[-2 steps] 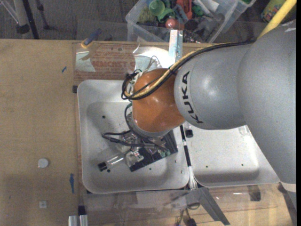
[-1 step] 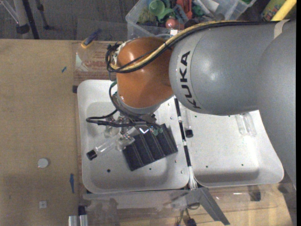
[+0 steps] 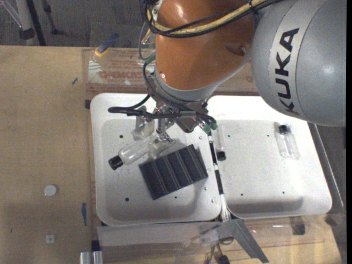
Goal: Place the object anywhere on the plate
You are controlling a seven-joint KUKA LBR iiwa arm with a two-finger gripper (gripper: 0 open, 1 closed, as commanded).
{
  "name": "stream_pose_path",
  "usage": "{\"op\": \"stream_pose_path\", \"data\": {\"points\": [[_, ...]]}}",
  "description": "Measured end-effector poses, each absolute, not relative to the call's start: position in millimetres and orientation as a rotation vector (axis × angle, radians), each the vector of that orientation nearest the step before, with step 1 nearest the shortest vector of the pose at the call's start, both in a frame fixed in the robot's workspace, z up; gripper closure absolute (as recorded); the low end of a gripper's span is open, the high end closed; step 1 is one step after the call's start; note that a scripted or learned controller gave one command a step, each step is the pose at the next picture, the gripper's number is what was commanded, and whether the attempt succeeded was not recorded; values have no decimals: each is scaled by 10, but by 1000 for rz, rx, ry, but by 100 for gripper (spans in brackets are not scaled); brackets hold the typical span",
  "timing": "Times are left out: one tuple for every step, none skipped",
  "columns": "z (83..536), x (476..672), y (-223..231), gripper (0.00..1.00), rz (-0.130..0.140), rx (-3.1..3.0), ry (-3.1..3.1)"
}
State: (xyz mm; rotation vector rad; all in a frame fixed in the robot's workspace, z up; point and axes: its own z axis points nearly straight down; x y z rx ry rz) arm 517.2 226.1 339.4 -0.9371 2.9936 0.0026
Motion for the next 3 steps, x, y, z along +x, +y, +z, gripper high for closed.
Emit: {"op": "stream_pose_path", "data": {"points": [[2569, 5464, 2250, 100, 2, -315, 3123], [2430, 4942, 2253, 100, 2, -399, 3115], [2944, 5133, 2257, 100, 4, -638, 3069]]}}
